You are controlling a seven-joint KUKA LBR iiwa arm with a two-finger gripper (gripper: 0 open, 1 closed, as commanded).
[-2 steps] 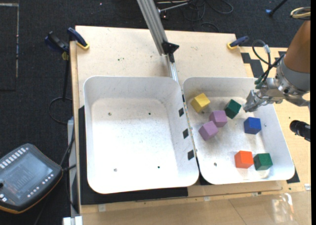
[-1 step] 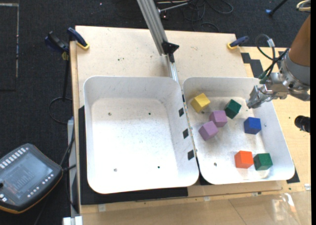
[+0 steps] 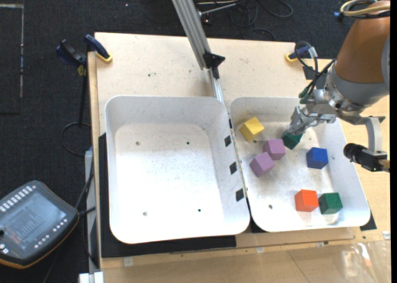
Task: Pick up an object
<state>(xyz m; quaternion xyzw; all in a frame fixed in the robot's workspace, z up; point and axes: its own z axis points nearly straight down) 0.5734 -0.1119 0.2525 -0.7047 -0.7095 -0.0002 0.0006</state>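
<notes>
The right bin [image 3: 347, 220] holds several small blocks. A dark green block [image 3: 291, 140] sits at the tips of my gripper [image 3: 294, 134], whose fingers are shut on it, low over the bin's upper middle. Just left of it lies a purple block [image 3: 275, 148], with a second purple block [image 3: 262, 164] below that. A yellow block [image 3: 252, 128] lies at the upper left of the bin. A blue block [image 3: 317, 157] is to the right of the gripper. An orange block [image 3: 306, 200] and a green block [image 3: 330, 202] lie side by side near the front wall.
The left bin [image 3: 118, 151] stands beside the right one, and a divider with black clips [image 3: 234, 167] runs between them. A slanted metal rail [image 3: 189, 15] reaches down to the bins' back edge. A teach pendant [image 3: 31, 220] lies at the lower left.
</notes>
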